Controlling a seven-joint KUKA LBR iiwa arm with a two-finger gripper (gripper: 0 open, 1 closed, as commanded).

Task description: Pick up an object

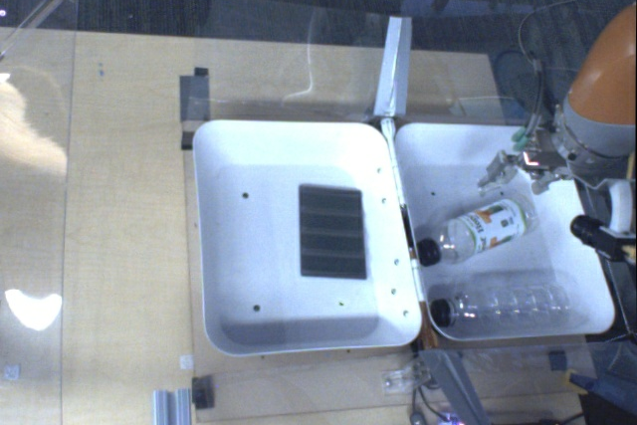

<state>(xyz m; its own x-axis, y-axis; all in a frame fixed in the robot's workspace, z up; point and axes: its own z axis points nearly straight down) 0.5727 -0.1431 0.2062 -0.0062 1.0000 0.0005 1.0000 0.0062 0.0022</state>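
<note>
In the right bin [438,159] lie two clear plastic bottles with black caps. One carries an orange and white label [485,229] and lies at a slant in the middle of the bin. The other, plain bottle [508,304] lies along the bin's front wall. My gripper [518,178] hangs over the back right part of that bin, just above and behind the labelled bottle. It is open, with nothing between its fingers. The left bin [239,174] holds a flat dark ribbed rectangle [331,231] near its middle.
A metal divider strip [393,65] stands at the back between the two bins. The grey arm with its orange band [607,75] reaches in over the right bin's far right side. Bare wooden bench [100,214] spreads to the left.
</note>
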